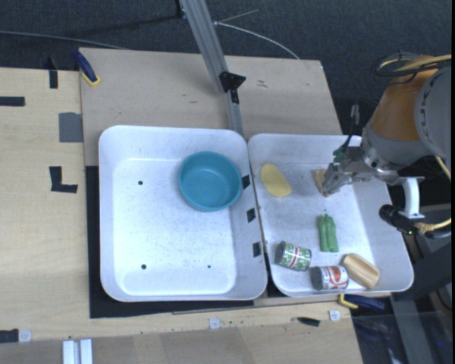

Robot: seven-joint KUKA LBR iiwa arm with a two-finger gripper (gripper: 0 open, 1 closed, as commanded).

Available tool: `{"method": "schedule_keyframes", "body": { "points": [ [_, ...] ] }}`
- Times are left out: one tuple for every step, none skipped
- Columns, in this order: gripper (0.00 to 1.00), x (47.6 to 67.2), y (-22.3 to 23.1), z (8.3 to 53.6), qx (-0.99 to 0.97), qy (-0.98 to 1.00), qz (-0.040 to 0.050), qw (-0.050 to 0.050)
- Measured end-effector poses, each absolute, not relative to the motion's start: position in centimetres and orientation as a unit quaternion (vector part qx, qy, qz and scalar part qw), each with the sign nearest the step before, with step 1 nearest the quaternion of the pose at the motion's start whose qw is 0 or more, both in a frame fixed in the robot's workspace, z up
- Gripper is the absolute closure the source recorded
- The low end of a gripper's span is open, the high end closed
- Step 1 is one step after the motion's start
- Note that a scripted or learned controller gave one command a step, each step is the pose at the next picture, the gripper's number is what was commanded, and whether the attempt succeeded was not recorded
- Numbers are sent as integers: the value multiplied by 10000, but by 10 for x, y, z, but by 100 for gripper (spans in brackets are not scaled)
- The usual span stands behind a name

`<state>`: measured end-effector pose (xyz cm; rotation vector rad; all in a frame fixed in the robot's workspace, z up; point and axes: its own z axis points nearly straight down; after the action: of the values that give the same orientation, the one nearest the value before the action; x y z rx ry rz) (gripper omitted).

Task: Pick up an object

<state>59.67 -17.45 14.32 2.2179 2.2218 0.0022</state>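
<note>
Camera view is showing the hand (332,182) hanging low in the right bin (379,226); whether it is apart or together cannot be told. A rounded yellow object (275,180) is lying just to its left. A green ridged piece (328,233), two cans (294,255) (330,277) and a tan roll (361,270) are sitting nearer the bin's front. A smooth blue bowl (209,181) is resting in the left bin (129,226).

You have open floor across the middle of the right bin (379,226) between the yellow piece (275,180) and the green piece (328,233), while the two cans (311,267) and the bread roll (361,270) crowd its near edge, and the blue bowl (209,180) blocks the left bin's (136,226) far right corner
</note>
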Motion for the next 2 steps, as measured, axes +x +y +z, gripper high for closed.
{"method": "schedule_keyframes", "body": {
  "points": [
    [100,602,-174,187,7065,7077,5,12],
    [100,602,-167,248,7062,7080,13,22]
  ]
}}
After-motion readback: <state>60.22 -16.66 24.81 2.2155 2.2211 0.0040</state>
